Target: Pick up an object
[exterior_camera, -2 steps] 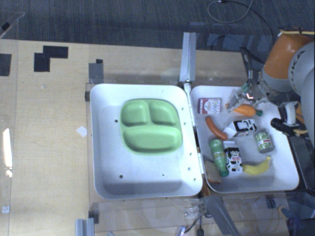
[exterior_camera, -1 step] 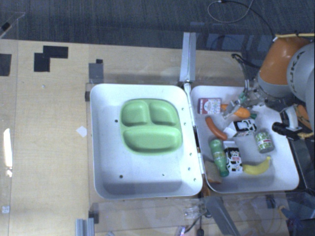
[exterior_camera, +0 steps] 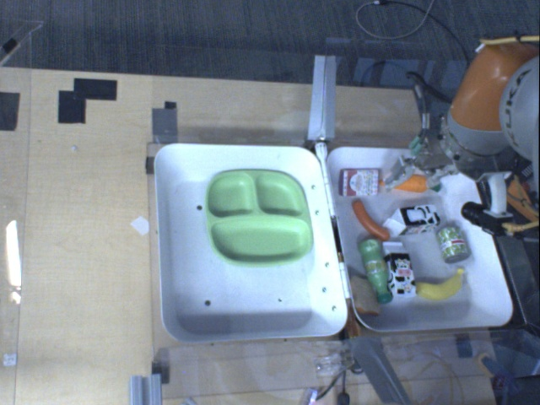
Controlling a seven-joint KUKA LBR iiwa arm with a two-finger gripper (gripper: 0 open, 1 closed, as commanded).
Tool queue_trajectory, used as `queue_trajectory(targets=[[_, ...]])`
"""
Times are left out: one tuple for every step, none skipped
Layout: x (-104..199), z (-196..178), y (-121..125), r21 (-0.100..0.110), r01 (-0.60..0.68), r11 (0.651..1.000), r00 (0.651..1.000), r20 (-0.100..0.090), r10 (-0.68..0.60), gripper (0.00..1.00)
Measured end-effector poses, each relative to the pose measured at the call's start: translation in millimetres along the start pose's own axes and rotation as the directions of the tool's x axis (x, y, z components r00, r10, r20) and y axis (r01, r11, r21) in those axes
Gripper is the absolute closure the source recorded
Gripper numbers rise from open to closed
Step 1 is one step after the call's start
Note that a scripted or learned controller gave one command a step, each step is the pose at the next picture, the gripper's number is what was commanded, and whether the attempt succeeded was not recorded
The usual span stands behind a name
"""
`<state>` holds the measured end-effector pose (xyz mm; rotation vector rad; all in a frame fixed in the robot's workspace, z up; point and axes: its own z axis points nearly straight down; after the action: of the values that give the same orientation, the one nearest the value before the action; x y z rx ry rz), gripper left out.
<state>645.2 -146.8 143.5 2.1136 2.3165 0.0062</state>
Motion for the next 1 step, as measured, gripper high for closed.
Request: queue_trajectory(targets=[[-16.5,55.4,-6.4,0.0,0.07,0.998,0.998,0.0,-0.07,0.0]])
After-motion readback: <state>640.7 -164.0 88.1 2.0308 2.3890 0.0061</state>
